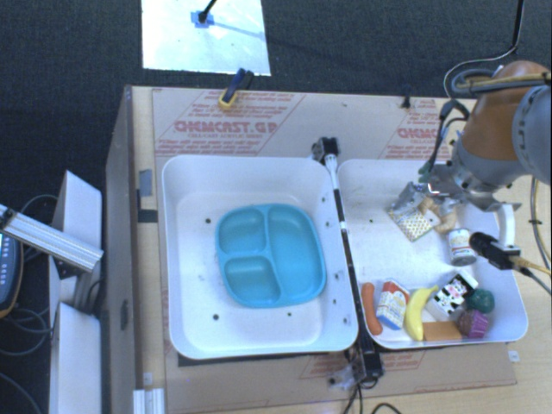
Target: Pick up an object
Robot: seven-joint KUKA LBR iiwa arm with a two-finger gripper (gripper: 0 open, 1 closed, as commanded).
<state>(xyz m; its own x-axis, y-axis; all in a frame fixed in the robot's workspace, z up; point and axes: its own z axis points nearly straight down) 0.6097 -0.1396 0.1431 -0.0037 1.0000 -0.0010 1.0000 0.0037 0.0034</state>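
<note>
Apparently mid-attempt | claw (429, 198) low in right white bin (517, 322), grip state unreadable | perforated grey grater-like piece (413, 221) just beneath | lift pending

There are two white bins, one (194, 231) in the middle of the frame and one (379, 222) on the right. One blue plate (269, 255) with three parts. At the lower right: one hot dog (370, 305), one banana (418, 311), one little carton (392, 305), one small bottle (462, 246), one purple thing (473, 323)
</note>
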